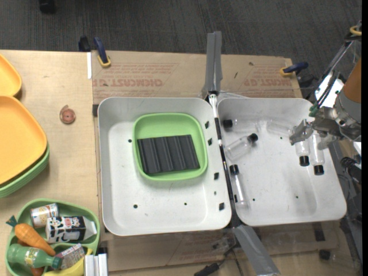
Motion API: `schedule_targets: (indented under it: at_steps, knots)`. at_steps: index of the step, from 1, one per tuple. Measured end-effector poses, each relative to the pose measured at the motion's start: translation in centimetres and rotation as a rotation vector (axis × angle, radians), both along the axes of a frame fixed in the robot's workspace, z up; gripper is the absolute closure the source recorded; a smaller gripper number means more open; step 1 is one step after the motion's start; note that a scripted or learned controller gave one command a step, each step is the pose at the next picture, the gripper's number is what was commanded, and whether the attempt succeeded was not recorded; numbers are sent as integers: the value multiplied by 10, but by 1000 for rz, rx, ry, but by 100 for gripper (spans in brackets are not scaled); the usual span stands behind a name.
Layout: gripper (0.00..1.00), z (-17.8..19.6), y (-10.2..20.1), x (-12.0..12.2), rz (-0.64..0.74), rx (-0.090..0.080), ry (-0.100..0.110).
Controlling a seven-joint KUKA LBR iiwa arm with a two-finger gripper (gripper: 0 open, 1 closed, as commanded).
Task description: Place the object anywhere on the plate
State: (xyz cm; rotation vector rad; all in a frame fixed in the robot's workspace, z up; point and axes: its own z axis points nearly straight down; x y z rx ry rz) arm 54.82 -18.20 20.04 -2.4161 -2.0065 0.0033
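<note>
A green square plate (170,125) lies in the left bin (115,171). A dark grey ribbed slab (170,154) rests flat on it and covers most of its floor. My gripper (311,164) hangs over the right side of the right bin (276,206), far from the plate. Its two black-tipped fingers (304,161) point down and stand apart, open, and I see nothing between them.
Several clear vials with black caps lie in the right bin, one (241,145) near its left side and one (237,183) along its left wall. Yellow plates (17,137) and a green bowl of toy groceries (52,240) sit on the bench at left.
</note>
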Motion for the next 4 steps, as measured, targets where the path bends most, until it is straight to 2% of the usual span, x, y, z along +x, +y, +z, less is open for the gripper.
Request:
schedule_targets:
  at_steps: [1,2,3,4]
  knots:
    - [100,-30,8,-24,141,2,2]
    - [100,-7,30,-71,234,1,1]
    - [0,-7,30,-71,235,1,0]
    - [0,-14,81,-47,22,0,1]
